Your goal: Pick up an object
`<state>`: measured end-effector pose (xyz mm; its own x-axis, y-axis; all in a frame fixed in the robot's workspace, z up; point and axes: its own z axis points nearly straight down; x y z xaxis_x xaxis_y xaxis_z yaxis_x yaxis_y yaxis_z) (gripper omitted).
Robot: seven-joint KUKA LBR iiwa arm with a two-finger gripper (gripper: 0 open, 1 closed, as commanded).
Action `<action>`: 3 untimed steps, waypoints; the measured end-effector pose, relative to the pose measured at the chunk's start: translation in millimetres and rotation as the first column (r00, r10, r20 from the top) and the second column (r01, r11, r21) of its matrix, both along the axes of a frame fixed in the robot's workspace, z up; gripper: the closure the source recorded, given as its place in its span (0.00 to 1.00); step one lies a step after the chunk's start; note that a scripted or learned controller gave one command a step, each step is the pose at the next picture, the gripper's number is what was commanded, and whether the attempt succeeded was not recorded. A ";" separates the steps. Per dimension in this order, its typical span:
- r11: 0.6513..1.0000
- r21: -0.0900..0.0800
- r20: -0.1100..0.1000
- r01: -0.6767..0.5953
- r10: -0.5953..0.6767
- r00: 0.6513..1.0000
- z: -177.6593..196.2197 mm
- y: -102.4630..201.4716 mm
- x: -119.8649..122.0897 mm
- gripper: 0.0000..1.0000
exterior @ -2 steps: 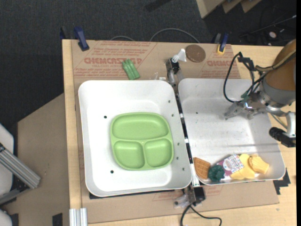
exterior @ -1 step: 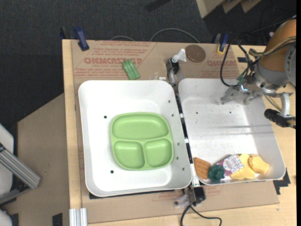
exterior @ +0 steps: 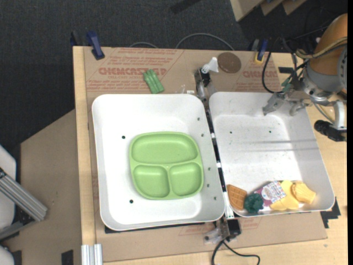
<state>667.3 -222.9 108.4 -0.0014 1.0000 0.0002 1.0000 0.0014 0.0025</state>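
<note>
Several small items lie in a row along the near edge of the right bin (exterior: 265, 142): a tan waffle piece (exterior: 236, 196), a dark green broccoli-like toy (exterior: 253, 203), a white and pink packet (exterior: 273, 191), and yellow pieces (exterior: 302, 192). My gripper (exterior: 284, 105) hangs over the far right corner of that bin, well away from the items. Its fingers are spread open with nothing between them. The grey arm with its orange band (exterior: 333, 35) comes in from the upper right.
The left bin (exterior: 110, 126) holds a green divided plate (exterior: 165, 164). On the cardboard behind the bins lie a green object (exterior: 154, 82), a brown disc (exterior: 229, 63) and a small white part (exterior: 208, 68). Black cables run near the arm.
</note>
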 end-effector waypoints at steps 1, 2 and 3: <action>1.000 0.006 -0.004 0.000 0.000 1.000 -23.6 2.1 -49.0 0.00; 1.000 0.005 -0.003 -0.001 0.001 1.000 -24.2 2.2 -31.5 0.00; 1.000 0.000 0.002 -0.001 0.001 1.000 -12.5 0.7 -30.9 1.00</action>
<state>636.4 -222.2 95.9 -0.0022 1.0000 0.0004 1.0000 0.0022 0.0048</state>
